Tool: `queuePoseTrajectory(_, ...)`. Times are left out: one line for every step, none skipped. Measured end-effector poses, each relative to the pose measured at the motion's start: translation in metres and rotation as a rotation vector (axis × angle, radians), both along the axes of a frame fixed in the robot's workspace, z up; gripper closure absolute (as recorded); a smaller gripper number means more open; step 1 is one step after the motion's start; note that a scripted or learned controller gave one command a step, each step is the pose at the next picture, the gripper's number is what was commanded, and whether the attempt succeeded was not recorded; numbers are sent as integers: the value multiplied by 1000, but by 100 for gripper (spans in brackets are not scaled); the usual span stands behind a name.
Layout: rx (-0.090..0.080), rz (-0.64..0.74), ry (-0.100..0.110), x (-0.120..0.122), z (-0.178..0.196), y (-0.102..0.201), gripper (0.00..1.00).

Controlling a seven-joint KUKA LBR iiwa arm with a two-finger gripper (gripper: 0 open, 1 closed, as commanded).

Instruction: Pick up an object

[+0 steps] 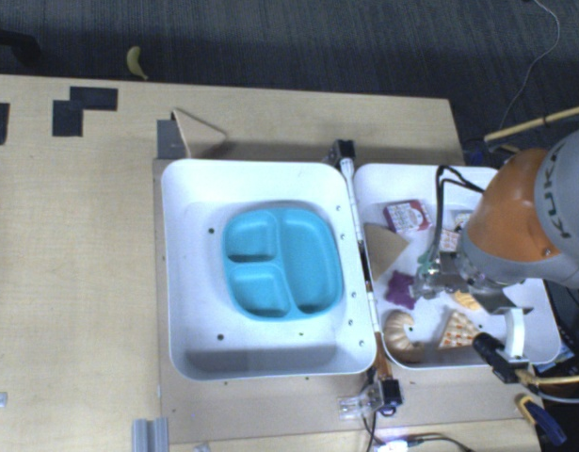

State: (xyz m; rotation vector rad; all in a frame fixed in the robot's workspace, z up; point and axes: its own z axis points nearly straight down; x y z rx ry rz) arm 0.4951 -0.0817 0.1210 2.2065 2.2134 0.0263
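A big tan bench (72, 281) is holding two white bins side by side, and the left bin (190, 252) is holding a blue tray (281, 262) with three parts. The grey and orange arm (520, 219) is reaching over the right bin (402, 182), where small things are lying: a tan wedge (385, 245), a dark red packet (406, 217), a purple piece (400, 288), a round brown bun (399, 330) and a checked cracker (456, 329). The gripper (430, 279) is hanging just beside the purple piece, and I cannot tell how it is set.
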Motion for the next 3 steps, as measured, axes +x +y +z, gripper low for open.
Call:
queuePoseTrajectory(0,-1,0,0,0,0,0)
queuePoseTrajectory(1,2,-3,1,10,1,100)
queuePoseTrajectory(1,1,-3,1,10,1,0)
